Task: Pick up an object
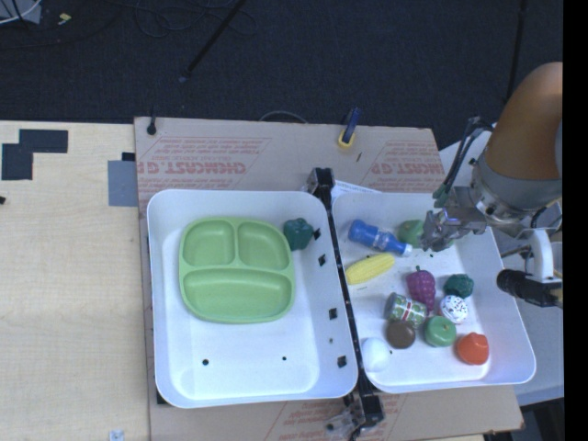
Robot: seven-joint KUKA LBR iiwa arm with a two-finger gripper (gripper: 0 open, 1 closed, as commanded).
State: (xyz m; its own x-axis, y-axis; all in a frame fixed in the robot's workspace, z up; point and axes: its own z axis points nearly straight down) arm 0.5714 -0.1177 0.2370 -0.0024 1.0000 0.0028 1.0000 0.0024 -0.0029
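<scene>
The left bin [175, 356] is seen to hold a light green divided plate [237, 270], lying flat in its upper half. A dark green toy [298, 233] is found just beside the plate's upper right corner, near the bin's right wall.

The right bin [514, 361] is set against the left one along a black divider. In its upper left part a blue bottle [376, 237] is laid on its side, and a yellow corn cob [369, 268] is placed just below it. A white ball [375, 350] is noted at the lower left corner of this bin. Further right a cluster is recorded: a small can [404, 309], a brown round piece [400, 334], purple grapes [422, 286], a green round piece [439, 331], a white dotted ball [454, 309], a dark green piece [458, 286] and an orange-red piece [472, 348].

The gripper [435, 231] is positioned low over the upper middle of the right bin, just beside a pale green object [410, 231] at the bottle's right end. Whether the fingers are apart or closed cannot be told, and nothing is seen gripped between them. The arm [528, 136] is extended in from the right.
</scene>
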